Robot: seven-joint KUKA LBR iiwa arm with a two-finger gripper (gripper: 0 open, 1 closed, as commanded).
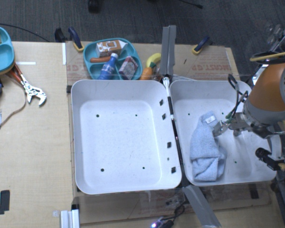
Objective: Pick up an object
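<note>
Reading faintly across cardboard [199, 66] behind the bins: reversed red lettering, illegible.

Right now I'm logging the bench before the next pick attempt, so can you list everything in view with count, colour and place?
bins: two, white, side by side on the bench.
cloth: one, light blue, crumpled in the right bin.
divided tray: one, teal, behind the left bin, holding a small box, a blue bottle and other small items.
banana: one, yellow, beside the tray.
second tray: one, teal, at the far left edge.
wrench: one, silver, on the bench at left.
clamps: three seen, blue and yellow, along the bench's back edge.
arm: one, grey with an orange band, reaching in from the right.
fingers: at the cloth's upper right edge.
</note>
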